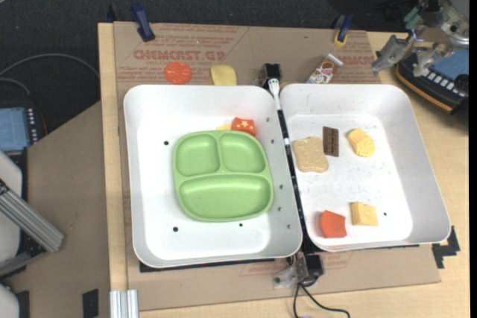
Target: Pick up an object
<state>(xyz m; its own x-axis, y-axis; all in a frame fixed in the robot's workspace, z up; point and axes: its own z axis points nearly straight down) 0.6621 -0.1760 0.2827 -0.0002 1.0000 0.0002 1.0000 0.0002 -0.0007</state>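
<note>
The right bin (417, 138) holds a beige bread slice (309, 156), a brown chocolate bar (331, 141), a yellow round piece (362, 143), an orange-red block (333, 224) and a yellow cheese wedge (364, 214). In the left bin (141, 160) a green divided plate (222, 175) lies flat, with a red strawberry piece (243, 126) at its far edge. My gripper (412, 56) hangs at the upper right, beyond the right bin's far right corner. It is open and nothing is between its fingers.
Behind the bins on the cardboard lie an orange disc (178, 72), a yellow piece (223, 75), a black part (271, 74) and a small wrapper (323, 71). Blue clamps (141, 22) grip the board's far edge. A dark device (440, 82) sits at the right.
</note>
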